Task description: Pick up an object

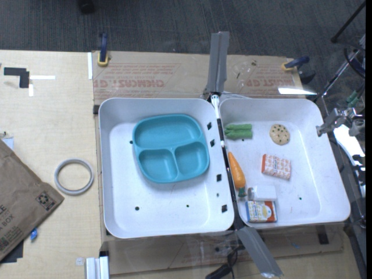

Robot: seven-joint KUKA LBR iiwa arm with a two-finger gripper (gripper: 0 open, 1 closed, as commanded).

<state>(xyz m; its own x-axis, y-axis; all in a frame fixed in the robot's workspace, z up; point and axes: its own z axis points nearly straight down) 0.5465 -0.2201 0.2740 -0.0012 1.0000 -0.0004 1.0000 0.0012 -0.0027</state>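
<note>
A small carton (260, 211) lies at the lower edge of the right bin (325, 156), a white block (265, 192) just above it. A carrot (236, 171) lies along the bin's left wall, with a green item (238, 131) at upper left, a cookie (279, 134) beside it and a packet (276, 167) mid-bin. The left bin (116, 202) holds a blue divided tray (171, 148). A tape ring (74, 175) sits on the bench at left. Whether the gripper is open or closed cannot be told.
</note>
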